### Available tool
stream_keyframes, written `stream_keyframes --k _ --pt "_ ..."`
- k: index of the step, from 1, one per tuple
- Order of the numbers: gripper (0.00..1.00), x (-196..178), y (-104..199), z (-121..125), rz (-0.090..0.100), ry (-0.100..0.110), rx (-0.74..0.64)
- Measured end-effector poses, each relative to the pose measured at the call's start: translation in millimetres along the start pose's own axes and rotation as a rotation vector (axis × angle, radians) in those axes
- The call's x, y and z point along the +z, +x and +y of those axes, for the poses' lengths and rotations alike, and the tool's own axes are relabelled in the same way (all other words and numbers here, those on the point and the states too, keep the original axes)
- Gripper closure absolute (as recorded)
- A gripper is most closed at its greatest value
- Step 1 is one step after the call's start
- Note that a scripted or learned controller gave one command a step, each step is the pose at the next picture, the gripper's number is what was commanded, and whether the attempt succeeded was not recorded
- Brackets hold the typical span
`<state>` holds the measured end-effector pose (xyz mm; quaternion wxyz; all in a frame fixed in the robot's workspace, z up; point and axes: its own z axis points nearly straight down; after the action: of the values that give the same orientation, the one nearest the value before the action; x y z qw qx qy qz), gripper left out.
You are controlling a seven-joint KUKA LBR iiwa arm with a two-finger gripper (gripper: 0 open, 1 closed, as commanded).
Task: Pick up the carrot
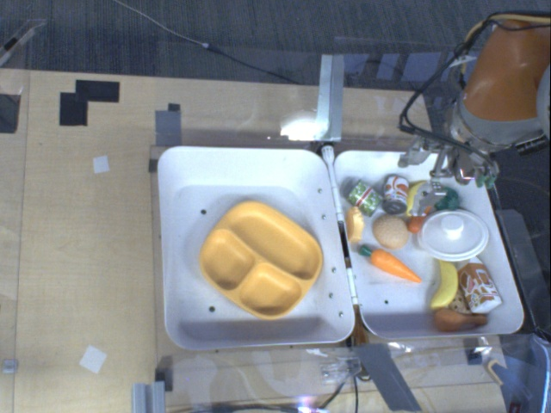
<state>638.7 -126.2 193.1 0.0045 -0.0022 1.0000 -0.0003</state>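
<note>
The carrot [393, 264] is orange with a small green top. It lies flat in the right bin [387, 304], near the middle, its tip pointing to the lower right. Nothing is touching it from above. My gripper [446, 165] hangs under the orange-banded wrist [508, 76] over the far right part of that bin, above a small can [396, 193] and a green item [446, 200]. It is well away from the carrot, up and to the right of it.
Around the carrot lie a beige ball [392, 231], a white bowl [453, 235], a banana [445, 284], a carton [479, 289], a green can [364, 198] and a yellow piece [355, 224]. The left bin [185, 317] holds a yellow divided plate [260, 257].
</note>
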Motion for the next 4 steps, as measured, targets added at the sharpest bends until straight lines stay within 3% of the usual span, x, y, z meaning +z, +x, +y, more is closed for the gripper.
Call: stream_keyframes --k 1,2,3,4 --pt "0.00 102.5 73.5 9.4 -0.007 0.001 0.052" --pt "0.00 100.3 145.1 37.9 -0.017 0.004 0.036" --pt "0.00 48.9 142.3 41.5 -0.003 0.000 0.251" --pt "0.00 102.2 148.2 44.6 -0.006 0.000 0.369"
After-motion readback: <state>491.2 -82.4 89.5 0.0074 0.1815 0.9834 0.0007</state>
